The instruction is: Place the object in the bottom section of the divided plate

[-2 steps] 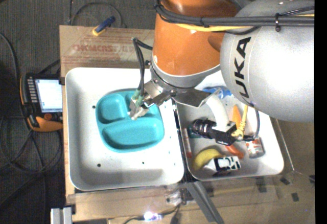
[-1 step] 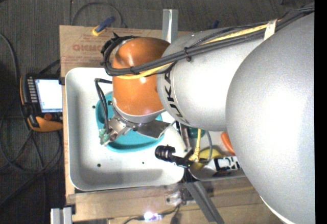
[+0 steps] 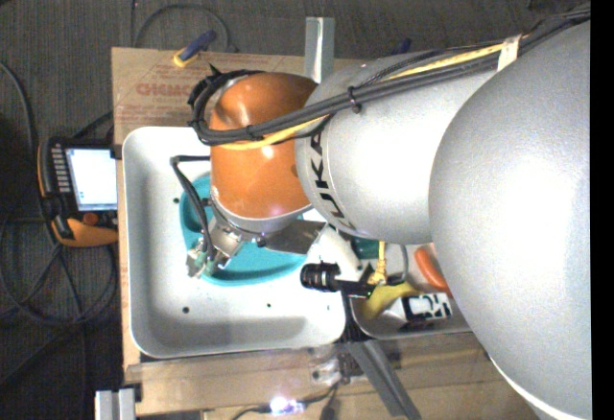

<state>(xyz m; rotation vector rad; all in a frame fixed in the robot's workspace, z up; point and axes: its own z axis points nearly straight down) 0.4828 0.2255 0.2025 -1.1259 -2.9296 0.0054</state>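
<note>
Grey arm reaching in from the right, covering most of both bins. On its flank, part of the maker's name, readable as "UKA". Orange band above the wrist, looped by black cable. Gripper low over the left part of the teal divided plate, inside the left white bin; too small and too shadowed to tell how wide it stands or whether it has hold of anything. Bottom section of the plate not separable from the rest, mostly hidden under the wrist. Object of the task not identifiable with certainty; perhaps among the things in the right bin, where a yellow piece, an orange piece and a black-and-white item peek out beneath the arm. Behind the bins, a cardboard sheet with red print beginning "CHEM", and a blue-handled clamp. Left of the bench, an orange-edged pendant, screen lit.
</note>
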